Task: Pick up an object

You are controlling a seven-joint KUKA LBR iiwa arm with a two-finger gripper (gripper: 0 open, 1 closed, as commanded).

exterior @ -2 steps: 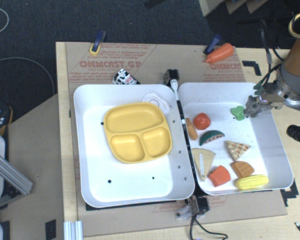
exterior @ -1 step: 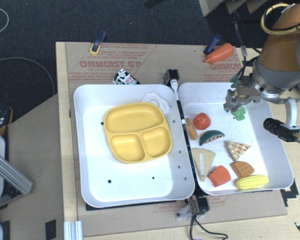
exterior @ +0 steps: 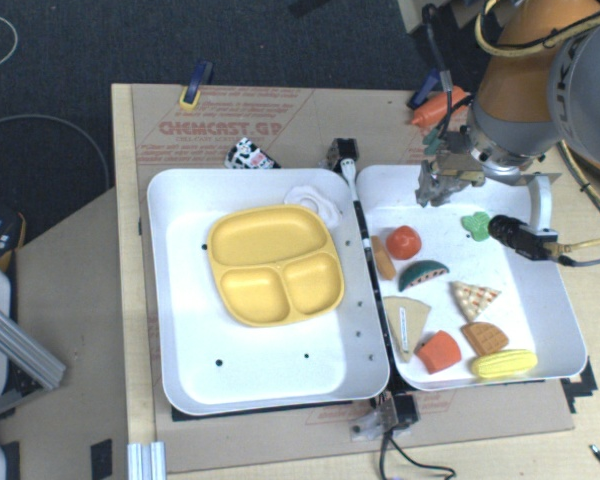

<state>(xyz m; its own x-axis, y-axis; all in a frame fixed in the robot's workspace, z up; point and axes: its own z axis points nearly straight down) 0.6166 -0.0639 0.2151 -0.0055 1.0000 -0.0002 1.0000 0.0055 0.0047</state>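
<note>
A: Claw (exterior: 435,193) first?

B: Hanging over the top-left part of the right bin (exterior: 570,313), above the tomato (exterior: 404,241). Nothing between the fingers. Open or shut: cannot tell from here.

A: Touching the tomato?

B: No. Apart from it, up and a little right.

A: And around the tomato?

B: Just left of the tomato, a small sausage (exterior: 383,258), close to the bin's left wall. Just below the tomato, a watermelon slice (exterior: 422,274). Right of the tomato and slightly higher, a green piece (exterior: 475,225), beside a black fitting (exterior: 520,236) on the arm.

A: Farther down?

B: Below and right of the tomato, a pizza slice (exterior: 475,297). Below the tomato, a cheese wedge (exterior: 407,325). Lower still, an orange-red block (exterior: 440,351), a brown cookie (exterior: 485,338), then a corn cob (exterior: 504,364) near the bottom edge.

A: Left of the tomato, past the wall?

B: The left bin (exterior: 180,298), holding a yellow divided plate (exterior: 275,264), three compartments, nothing in them. A bit of white plastic (exterior: 315,202) at the plate's top right corner.
</note>
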